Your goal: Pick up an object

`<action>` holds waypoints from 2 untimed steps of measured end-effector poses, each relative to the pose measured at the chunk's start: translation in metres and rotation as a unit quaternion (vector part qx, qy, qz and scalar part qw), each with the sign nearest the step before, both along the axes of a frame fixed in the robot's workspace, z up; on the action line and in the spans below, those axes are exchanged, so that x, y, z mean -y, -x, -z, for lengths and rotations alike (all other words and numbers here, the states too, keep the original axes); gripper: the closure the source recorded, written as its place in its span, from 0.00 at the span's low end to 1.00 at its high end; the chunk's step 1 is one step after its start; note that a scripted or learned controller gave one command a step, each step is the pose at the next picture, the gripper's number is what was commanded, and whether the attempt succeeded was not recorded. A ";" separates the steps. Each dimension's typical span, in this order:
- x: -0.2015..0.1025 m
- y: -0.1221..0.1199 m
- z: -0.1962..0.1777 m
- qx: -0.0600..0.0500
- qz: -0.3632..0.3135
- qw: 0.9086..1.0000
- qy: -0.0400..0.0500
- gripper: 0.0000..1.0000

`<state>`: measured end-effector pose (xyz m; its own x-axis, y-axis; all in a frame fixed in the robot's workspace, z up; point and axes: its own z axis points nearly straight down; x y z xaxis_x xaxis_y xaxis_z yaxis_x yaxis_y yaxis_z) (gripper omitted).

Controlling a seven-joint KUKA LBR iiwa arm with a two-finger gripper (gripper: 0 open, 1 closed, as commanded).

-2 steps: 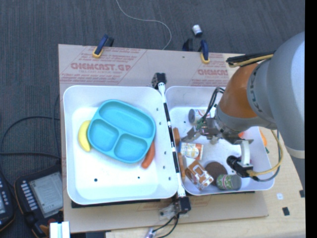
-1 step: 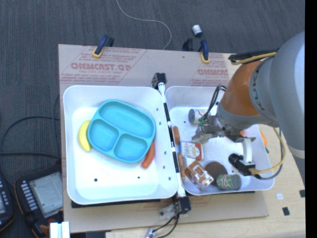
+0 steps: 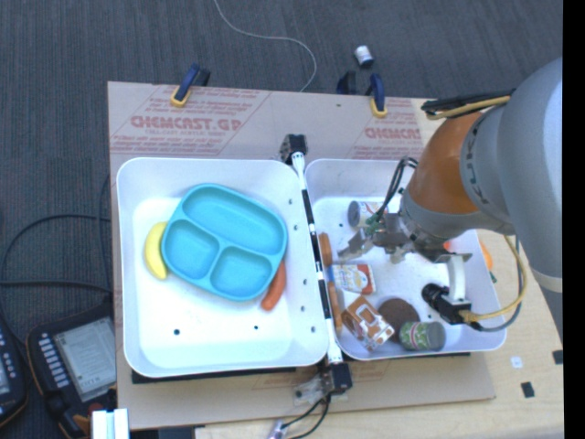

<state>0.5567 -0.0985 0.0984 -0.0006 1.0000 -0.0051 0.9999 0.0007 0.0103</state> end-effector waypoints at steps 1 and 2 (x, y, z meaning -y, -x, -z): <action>0.001 0.039 0.010 0.001 0.000 1.000 -0.001 0.00; 0.002 0.039 0.000 0.001 0.000 1.000 0.000 1.00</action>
